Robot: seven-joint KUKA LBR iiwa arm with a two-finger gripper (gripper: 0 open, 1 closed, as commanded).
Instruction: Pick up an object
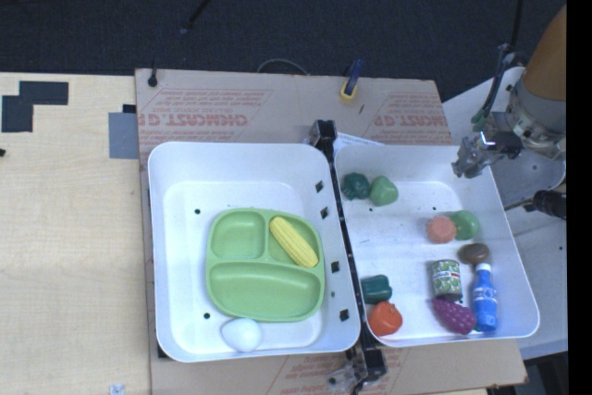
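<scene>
The gripper (469,157) hangs above the far right corner of the right bin (416,176), at the end of the grey arm (541,106) that enters from the right; nothing is seen between it and the bin, and I cannot tell if it is released or clenched. All things that could be picked lie below it inside the two bins. In the right bin, near the far wall, a dark green piece (355,186) touches a lighter green piece (383,191). Near the right wall, a pink round piece (441,229) lies just beside a green piece (465,224), and a brown piece (474,253) lies a little nearer. Toward the near right corner stand a small can (445,278) and a blue bottle (484,296), with purple grapes (454,315) touching both at the near side. Along the left wall, a dark green block (376,288) lies against an orange piece (385,319) at the near left corner. In the left bin (176,199) a green divided plate (264,264) fills the middle; a yellow corn cob (294,240) rests in its far right compartment. A white egg (242,334) lies just beside the near edge of the plate. Both bins sit on a cardboard sheet (231,106).
</scene>
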